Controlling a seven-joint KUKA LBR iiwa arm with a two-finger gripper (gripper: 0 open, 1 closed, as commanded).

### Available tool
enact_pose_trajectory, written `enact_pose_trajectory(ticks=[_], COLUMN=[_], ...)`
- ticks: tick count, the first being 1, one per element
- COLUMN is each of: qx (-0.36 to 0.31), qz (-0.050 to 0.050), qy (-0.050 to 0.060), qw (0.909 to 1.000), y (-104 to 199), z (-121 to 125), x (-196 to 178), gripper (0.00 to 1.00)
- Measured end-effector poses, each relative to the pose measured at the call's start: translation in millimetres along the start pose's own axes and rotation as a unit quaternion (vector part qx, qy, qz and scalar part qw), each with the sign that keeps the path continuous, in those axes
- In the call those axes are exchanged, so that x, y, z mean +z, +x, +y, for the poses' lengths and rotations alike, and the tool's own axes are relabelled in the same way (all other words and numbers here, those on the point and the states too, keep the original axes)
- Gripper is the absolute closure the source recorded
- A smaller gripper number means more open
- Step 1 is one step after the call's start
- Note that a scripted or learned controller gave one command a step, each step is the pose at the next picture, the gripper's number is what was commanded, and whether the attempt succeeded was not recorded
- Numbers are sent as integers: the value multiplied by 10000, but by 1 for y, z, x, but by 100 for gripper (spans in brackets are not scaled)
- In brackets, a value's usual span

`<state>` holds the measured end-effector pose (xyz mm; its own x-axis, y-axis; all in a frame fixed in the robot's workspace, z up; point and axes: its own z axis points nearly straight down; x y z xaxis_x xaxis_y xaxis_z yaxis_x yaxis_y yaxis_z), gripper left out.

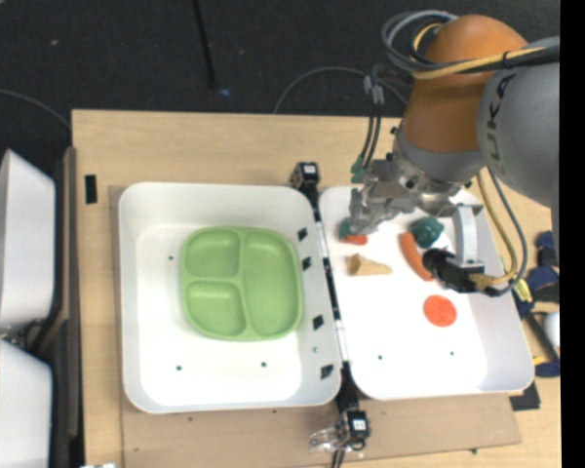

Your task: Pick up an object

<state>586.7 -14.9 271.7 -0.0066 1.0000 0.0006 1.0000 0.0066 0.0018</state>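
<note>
Two white bins: compartment plate left, small items right.
Left bin [146, 378]: smooth green divided plate [242, 283]. Right bin [487, 369]: tan wedge [369, 265], orange disc [440, 309], teal lump [427, 231]. Gripper [363, 217] state: cannot tell.

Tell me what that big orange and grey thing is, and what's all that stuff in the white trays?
That is a robot arm, seen by one camera looking down from above. Its gripper reaches into the right bin. That bin holds toy food: a tan wedge, an orange carrot, a round orange slice and a teal piece. The left bin holds a green divided plate. I cannot tell whether it has grabbed anything yet.
</note>
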Motion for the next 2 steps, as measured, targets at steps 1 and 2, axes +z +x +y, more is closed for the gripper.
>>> enact_pose_trajectory(ticks=[1,2], qx=[9,4], qz=[-6,-4], qy=[16,1], qw=[10000,10000], y=[43,85], z=[4,10], x=[12,14], gripper=[100,100])
